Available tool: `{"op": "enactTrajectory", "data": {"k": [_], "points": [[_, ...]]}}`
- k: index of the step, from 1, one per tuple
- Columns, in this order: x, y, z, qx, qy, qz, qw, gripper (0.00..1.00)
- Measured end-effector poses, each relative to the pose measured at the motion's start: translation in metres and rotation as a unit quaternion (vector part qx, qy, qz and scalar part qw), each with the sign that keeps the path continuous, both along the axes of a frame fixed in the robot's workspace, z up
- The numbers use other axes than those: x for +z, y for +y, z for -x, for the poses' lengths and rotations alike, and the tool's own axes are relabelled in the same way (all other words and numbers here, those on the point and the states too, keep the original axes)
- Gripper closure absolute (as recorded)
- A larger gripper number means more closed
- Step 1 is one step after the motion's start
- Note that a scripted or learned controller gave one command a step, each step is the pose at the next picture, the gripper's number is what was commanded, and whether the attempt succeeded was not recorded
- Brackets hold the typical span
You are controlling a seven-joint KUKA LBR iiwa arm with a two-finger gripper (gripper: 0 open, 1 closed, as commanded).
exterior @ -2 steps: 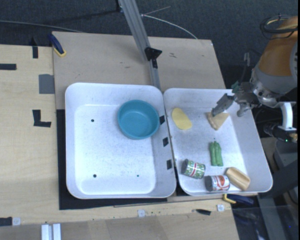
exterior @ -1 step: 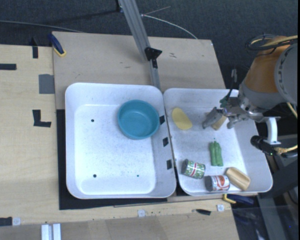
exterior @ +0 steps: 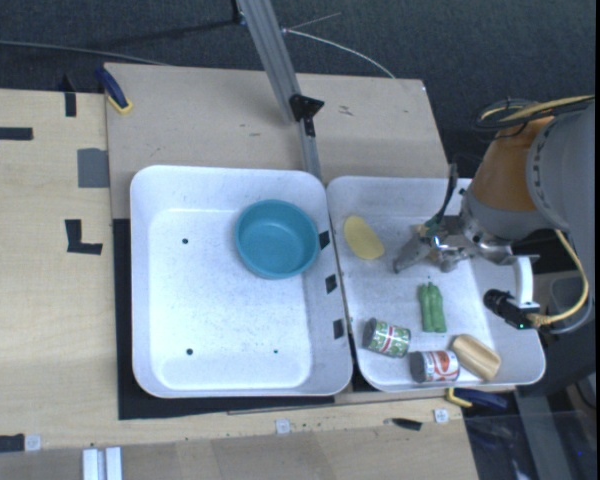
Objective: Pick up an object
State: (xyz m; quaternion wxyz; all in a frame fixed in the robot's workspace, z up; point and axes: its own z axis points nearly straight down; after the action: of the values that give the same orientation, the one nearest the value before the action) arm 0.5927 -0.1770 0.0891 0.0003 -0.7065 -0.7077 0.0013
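Observation:
My gripper (exterior: 408, 259) hangs over the upper middle of the right bin (exterior: 395, 208), its dark fingers spread and pointing left, with nothing between them. A yellow lemon-shaped object (exterior: 362, 237) lies just left of the fingertips, apart from them. Below the gripper lies a green elongated object (exterior: 433, 307). Along the bin's front edge sit a green can (exterior: 388, 338) on its side, a red and white can (exterior: 435, 365) and a tan bread-like roll (exterior: 476, 356).
The left bin (exterior: 170, 298) holds a blue bowl (exterior: 276, 238) near its upper right. A grey pole (exterior: 277, 63) slants down to the gap between the bins. The arm's orange band (exterior: 505, 173) and cables sit at the right.

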Motion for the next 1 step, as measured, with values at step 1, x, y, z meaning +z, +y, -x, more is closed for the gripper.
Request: {"op": "enactTrajectory", "data": {"k": [1], "points": [[0.0007,0.0003,-0.0003,0.0,-0.001,-0.0004,1.0,0.0]]}}
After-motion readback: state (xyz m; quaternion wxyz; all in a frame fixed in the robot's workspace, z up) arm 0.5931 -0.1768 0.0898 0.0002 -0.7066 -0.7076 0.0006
